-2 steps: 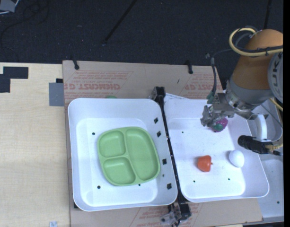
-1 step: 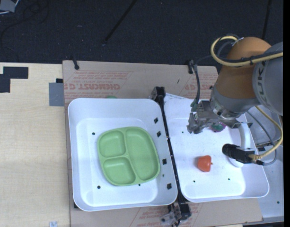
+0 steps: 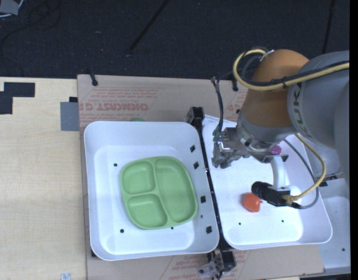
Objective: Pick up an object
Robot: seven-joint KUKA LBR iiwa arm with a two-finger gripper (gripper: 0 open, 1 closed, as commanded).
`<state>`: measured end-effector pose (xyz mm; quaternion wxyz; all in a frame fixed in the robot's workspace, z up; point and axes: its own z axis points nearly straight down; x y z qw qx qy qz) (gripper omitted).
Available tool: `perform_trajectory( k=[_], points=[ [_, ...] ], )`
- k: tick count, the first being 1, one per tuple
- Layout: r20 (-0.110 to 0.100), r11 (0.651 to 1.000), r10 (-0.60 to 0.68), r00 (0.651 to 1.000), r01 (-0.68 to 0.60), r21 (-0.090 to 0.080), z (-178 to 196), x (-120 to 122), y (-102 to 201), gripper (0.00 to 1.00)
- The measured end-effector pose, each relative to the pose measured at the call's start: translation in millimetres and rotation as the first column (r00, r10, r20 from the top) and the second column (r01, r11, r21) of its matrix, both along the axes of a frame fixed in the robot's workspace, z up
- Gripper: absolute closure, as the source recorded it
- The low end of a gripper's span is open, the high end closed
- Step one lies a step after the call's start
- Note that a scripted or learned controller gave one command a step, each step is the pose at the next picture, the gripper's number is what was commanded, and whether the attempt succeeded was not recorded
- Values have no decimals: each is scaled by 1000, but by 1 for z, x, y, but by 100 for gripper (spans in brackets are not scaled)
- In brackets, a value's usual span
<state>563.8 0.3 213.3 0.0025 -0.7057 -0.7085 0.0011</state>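
Observation:
A small orange-red object (image 3: pixel 251 202) lies on the floor of the right bin (image 3: pixel 266 232), toward its front middle. My gripper (image 3: pixel 221 154) hangs over the right bin's back left part, close to the divider between the bins and up-left of the orange-red object. The arm's grey body and orange band cover the bin's back right. A small pink-purple thing (image 3: pixel 275 150) peeks out beside the wrist; I cannot tell what it is.
The left bin (image 3: pixel 103 156) holds a green three-compartment plate (image 3: pixel 159 192) lying flat in its middle. Black clips line the divider between the two bins. A cardboard sheet lies under both bins on the pale wooden bench.

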Motion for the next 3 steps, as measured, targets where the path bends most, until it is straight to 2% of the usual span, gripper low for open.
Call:
perform_trajectory(
  k=[1, 2, 3],
  points=[
    [-1, 1000, 0, 1000, 0, 0, -3, -7, 46, 100],
    [3, 1000, 2, 1000, -2, 0, 17, -21, 96, 100],
    [2, 1000, -2, 1000, 2, -2, 16, -21, 94, 0]
  ],
)
